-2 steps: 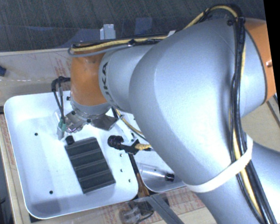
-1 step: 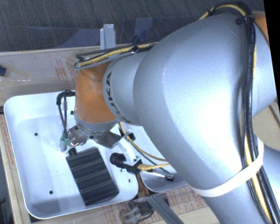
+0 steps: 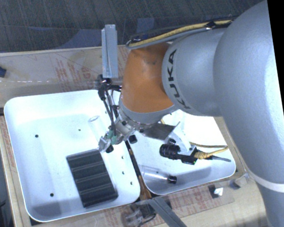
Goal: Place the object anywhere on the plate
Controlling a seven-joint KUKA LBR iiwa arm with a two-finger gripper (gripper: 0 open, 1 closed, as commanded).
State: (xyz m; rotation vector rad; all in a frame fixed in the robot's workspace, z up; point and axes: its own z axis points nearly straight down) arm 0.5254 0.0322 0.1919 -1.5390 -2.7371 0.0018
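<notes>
A dark ribbed rectangular plate [image 3: 91,177] lies flat in the left bin [image 3: 31,153], near its front right corner. My gripper [image 3: 109,140] hangs just above the plate's far right corner, close to the wall between the two bins. A small teal-and-white bit [image 3: 113,137] shows at the gripper's tip; whether it is held or part of the tool is unclear. A clear tube with a dark end [image 3: 160,176] lies in the right bin [image 3: 214,171] near its front edge. The arm's orange band [image 3: 146,86] and grey body hide most of the right bin.
A small clear item [image 3: 95,123] rests on the left bin's floor behind the gripper. A black connector with a yellow cable [image 3: 182,153] hangs from the wrist over the right bin. A grey upright bar [image 3: 109,51] stands behind the bins. The left bin's left half is bare white floor.
</notes>
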